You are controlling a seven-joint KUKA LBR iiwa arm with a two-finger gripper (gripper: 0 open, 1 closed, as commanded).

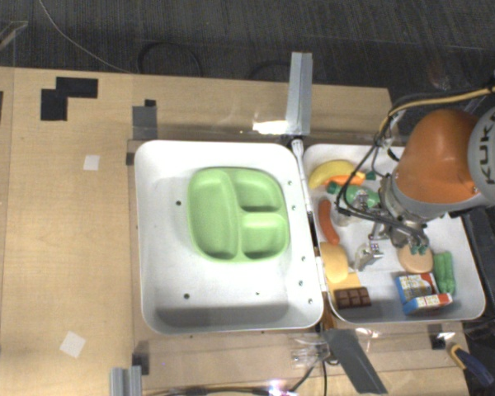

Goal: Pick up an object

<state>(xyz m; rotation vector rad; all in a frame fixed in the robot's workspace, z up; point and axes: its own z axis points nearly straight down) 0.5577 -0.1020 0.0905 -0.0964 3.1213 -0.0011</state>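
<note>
Nothing had been lifted, as far as the picture showed: every item lay on the floor of the right bin, so the pick was all to do. The claw hung low over the middle of that bin, just beside the yellow slice and above the chocolate bar. How far it stood open could not be told, and nothing showed in its grip. The left bin carried a green tray.
</note>
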